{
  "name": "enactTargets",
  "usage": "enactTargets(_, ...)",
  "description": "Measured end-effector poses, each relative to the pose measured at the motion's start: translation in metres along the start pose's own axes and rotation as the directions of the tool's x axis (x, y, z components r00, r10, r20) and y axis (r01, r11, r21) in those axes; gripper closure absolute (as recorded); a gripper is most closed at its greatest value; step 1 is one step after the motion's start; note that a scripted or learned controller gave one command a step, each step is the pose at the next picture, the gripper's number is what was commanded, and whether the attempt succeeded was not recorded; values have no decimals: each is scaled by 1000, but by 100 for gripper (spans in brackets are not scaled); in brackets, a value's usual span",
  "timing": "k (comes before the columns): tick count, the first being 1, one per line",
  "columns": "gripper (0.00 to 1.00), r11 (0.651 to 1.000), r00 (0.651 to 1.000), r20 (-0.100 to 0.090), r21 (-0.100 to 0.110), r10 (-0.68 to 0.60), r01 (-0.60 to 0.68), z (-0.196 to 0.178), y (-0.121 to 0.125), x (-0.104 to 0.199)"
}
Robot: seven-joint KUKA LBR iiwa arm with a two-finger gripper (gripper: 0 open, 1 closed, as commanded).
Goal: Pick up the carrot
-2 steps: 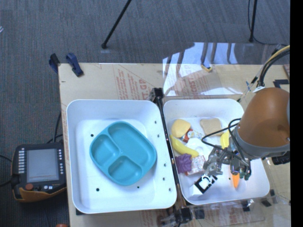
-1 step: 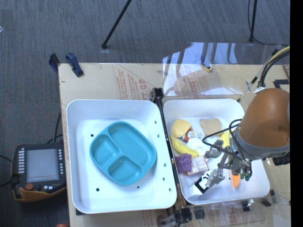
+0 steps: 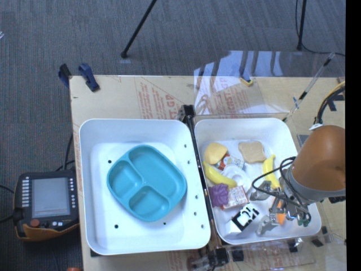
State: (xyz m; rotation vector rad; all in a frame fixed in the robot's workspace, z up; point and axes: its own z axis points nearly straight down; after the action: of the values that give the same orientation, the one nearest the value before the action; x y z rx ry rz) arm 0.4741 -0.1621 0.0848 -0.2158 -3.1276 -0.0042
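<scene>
The carrot (image 3: 276, 215) shows as a small orange piece in the front right corner of the right bin (image 3: 282, 130). It sits between the grey fingers of my gripper (image 3: 278, 218), which points down into that corner and is shut on it. The arm's orange band (image 3: 322, 158) hangs over the bin's right wall and hides part of the floor there. Whether the carrot is lifted off the floor I cannot tell.
The right bin also holds a banana (image 3: 217, 175), a yellow round fruit (image 3: 215, 151), a bread slice (image 3: 251, 150), a purple toy (image 3: 219, 195), a red-and-white packet (image 3: 237, 197) and a black-and-white item (image 3: 245, 217) beside the gripper. A blue divided plate (image 3: 146, 182) lies in the left bin (image 3: 90, 151).
</scene>
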Motion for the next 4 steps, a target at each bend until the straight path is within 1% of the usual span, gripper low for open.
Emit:
enactTargets(1, 100, 1000, 1000, 5, -1, -4, 4, -11, 2, -2)
enactTargets(4, 100, 1000, 1000, 9, -3, -16, 16, -39, 5, -5)
